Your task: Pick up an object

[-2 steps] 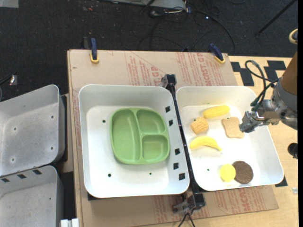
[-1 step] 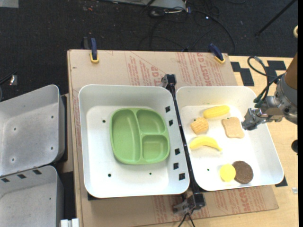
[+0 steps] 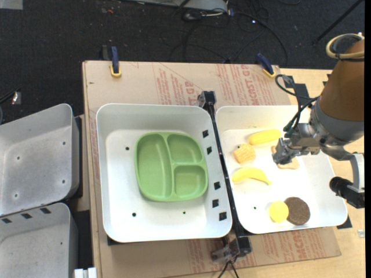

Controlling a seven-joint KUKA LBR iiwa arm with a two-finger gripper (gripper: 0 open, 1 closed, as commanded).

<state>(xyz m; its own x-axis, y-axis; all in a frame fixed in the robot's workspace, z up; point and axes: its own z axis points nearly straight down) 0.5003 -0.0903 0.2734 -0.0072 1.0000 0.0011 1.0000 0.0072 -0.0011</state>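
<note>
The right bin (image 3: 324,213) holds several food toys. A yellow oblong piece (image 3: 264,136) lies near its back, an orange-yellow corn piece (image 3: 244,153) sits left of centre, and a yellow banana (image 3: 251,176) lies below that. A yellow round piece (image 3: 279,211) and a brown cookie (image 3: 298,211) rest near the front. My gripper (image 3: 284,157) is down in the right bin's middle right, over a small pale object (image 3: 290,165) that it mostly hides. The arm covers the gripper from above.
The left bin (image 3: 116,213) holds a green divided plate (image 3: 171,167). A black divider with clips (image 3: 219,167) runs between the bins. Spare white bins (image 3: 35,155) lie off the bench to the left. Cables trail near the arm (image 3: 295,97).
</note>
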